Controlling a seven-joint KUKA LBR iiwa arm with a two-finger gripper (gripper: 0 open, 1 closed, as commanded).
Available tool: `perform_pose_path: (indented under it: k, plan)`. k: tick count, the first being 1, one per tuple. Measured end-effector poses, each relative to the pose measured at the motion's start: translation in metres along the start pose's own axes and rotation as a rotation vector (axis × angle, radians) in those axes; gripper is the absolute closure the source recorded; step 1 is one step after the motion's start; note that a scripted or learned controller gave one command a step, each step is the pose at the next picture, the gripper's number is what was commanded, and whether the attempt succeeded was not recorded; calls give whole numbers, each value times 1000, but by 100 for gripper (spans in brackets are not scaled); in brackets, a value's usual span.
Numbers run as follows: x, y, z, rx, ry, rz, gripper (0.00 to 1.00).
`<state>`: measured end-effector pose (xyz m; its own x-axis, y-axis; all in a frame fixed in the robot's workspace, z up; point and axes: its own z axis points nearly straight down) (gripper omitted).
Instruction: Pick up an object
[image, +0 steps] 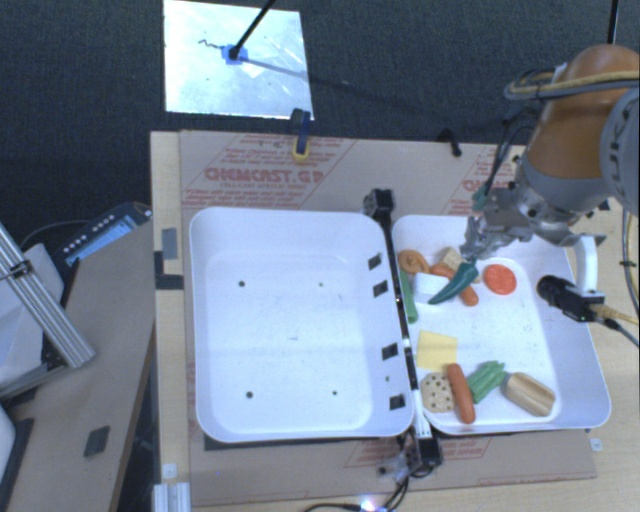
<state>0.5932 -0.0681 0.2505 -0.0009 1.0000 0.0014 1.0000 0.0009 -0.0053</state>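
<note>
Arm reaches in from the right; orange band sits high at the upper right. Gripper (474, 243) hangs over the rear part of the right bin (572, 352). Whether it is wide or narrow: cannot tell, the tip is too small and blurred against the clutter. Nothing can be made out as held.

Right bin contents, rear cluster:
- green pepper (455, 285), lying at a slant, just below the gripper tip in the view; upper end close to the tip, contact not resolvable.
- red tomato slice (499, 279), flat, just to the right of the pepper and lower right of the gripper, near but apart from it.
- brown piece (412, 262), to the left of the gripper, near the bin's left wall.
- pale yellow piece (452, 259), between the brown piece and the gripper tip, partly hidden.

Right bin contents, front, all well apart from the gripper:
- yellow cheese square (436, 350), flat, mid-bin near the left wall.
- cookie (435, 392), at the front left corner.
- carrot (460, 392), touching the cookie on its right side.
- green beans (487, 378), just beside the carrot.
- bread roll (528, 392), right of the beans.

Left bin (215, 330) stands beside the right one, the two rims touching along the middle.
</note>
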Motion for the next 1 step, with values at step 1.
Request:
perform_pose_path:
  k: [1]
  plan:
    - [106, -23, -63, -11, 2, -12, 100]
